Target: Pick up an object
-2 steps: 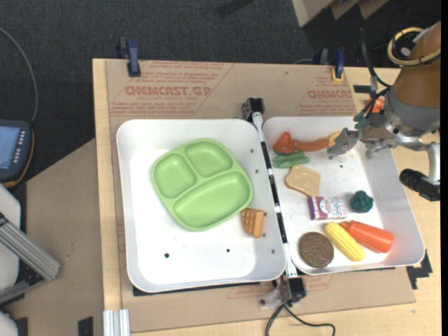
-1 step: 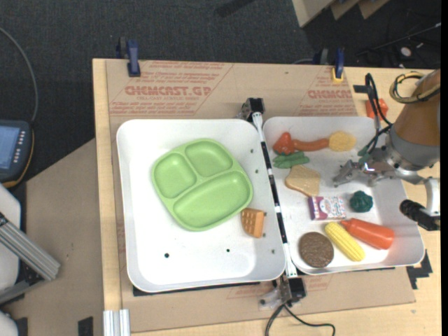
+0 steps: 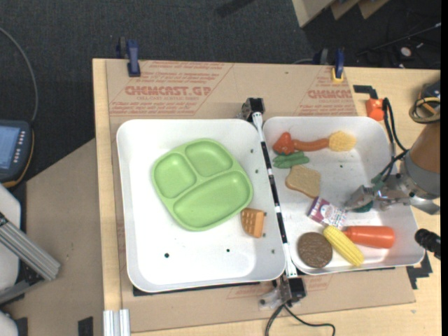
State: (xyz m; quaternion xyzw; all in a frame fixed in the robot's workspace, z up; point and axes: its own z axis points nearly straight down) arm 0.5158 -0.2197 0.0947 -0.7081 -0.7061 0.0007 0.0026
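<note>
arm [image 3: 428, 161] cut off at right edge, hand [image 3: 362, 199] blurred, perhaps touching the purple packet [image 3: 327, 213]

The right bin [image 3: 364, 128] is taken here as the landmark. The gripper [image 3: 365, 197] reaches into it from the right side and sits low near its middle, just above a small purple and white packet [image 3: 327, 213]. Near the bin's front edge lie a corn cob [image 3: 342, 244], an orange carrot [image 3: 370, 236] and a brown round patty [image 3: 315, 249]. A slice of bread [image 3: 303, 181] lies to the left of the middle. At the far edge are a drumstick-shaped toy [image 3: 313, 143] and a green pod [image 3: 290, 160]. The left bin [image 3: 140, 208] beside it holds a green divided plate [image 3: 201, 183] and an orange piece [image 3: 254, 222].
</note>
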